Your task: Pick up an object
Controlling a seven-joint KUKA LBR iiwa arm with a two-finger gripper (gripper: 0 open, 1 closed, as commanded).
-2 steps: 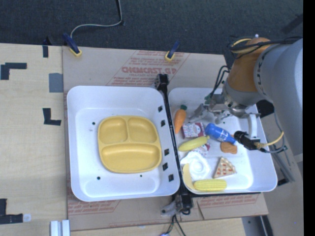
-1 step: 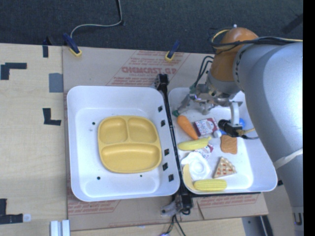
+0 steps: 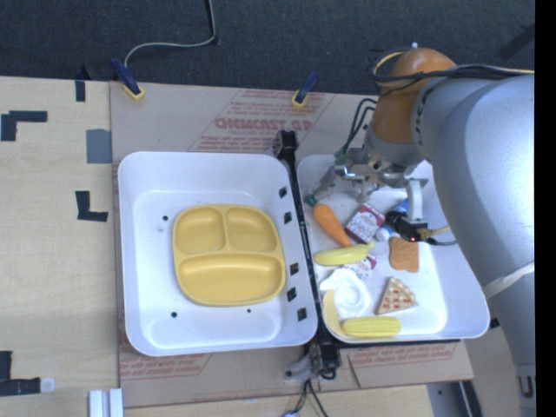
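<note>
Your gripper (image 3: 341, 179) hangs over the far end of the right bin (image 3: 460, 307), close to the divider between the two bins. You cannot tell from this angle whether it is open or closed, and nothing can be seen held in it. The grey arm (image 3: 486, 163) comes in from the right, covering the bin's far right corner.

Everything you might pick lies in that right bin. The orange carrot (image 3: 328, 222) is nearest, just below the gripper and slanting toward the bin's middle. Beside the carrot's lower end sits a small red-and-white packet (image 3: 365, 225). A banana (image 3: 343, 255) lies crosswise under both. To the right of the banana you have a flat brown piece (image 3: 404, 254), and below that a waffle wedge (image 3: 396, 296). A white fried egg (image 3: 349, 292) sits left of the waffle wedge, and a corn cob (image 3: 372, 326) lies along the near wall.

The left bin (image 3: 130, 233) holds a yellow divided plate (image 3: 229, 254), well apart from the gripper.
</note>
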